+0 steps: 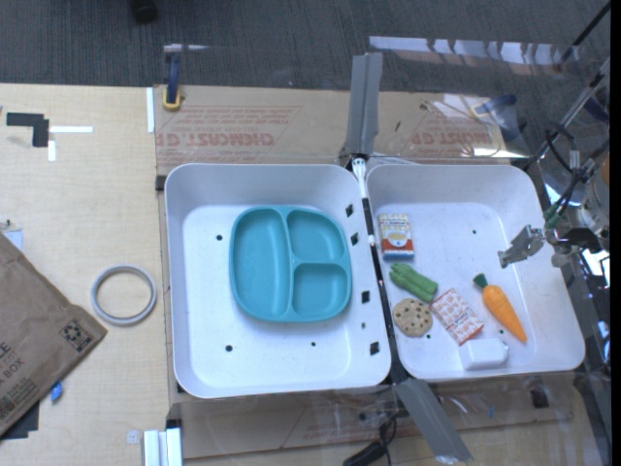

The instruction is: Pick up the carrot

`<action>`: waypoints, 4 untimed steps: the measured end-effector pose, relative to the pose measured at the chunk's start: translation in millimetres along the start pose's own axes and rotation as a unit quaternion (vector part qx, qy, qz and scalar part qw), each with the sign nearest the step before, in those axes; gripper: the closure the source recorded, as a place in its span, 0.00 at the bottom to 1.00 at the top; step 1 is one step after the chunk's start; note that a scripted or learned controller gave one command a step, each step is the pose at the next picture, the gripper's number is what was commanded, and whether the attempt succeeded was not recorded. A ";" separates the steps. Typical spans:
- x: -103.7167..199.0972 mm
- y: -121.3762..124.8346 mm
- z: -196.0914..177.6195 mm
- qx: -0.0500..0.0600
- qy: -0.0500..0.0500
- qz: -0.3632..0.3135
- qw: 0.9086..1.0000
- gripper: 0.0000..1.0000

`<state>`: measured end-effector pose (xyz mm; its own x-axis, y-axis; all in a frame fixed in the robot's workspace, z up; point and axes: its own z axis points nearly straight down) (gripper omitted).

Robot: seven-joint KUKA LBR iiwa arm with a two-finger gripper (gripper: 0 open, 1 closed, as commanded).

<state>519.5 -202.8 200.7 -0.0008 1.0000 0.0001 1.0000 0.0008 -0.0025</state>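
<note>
Near the right bin's (pixel 543 223) edge lies the carrot (pixel 504 312), likely light and stiff. Grip mid-body. Whether the gripper (pixel 524 245) is parted or closed, I cannot tell.

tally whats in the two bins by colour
teal: 1, plate
orange: 1, carrot
green: 1, pea pod
tan: 1, cookie
red and white: 2, carton, packet
white: 1, block
total: 7
</note>
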 end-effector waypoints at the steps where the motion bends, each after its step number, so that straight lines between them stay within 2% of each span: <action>1: -14.2 -10.1 99.2 -0.001 0.002 -0.054 0.999 0.00; 2: -15.7 -10.2 90.3 -0.001 0.001 -0.052 0.999 1.00; 3: -7.1 54.2 25.1 -0.001 -0.001 -0.024 1.000 1.00; 4: 6.5 139.8 -37.8 -0.002 -0.001 0.011 1.000 1.00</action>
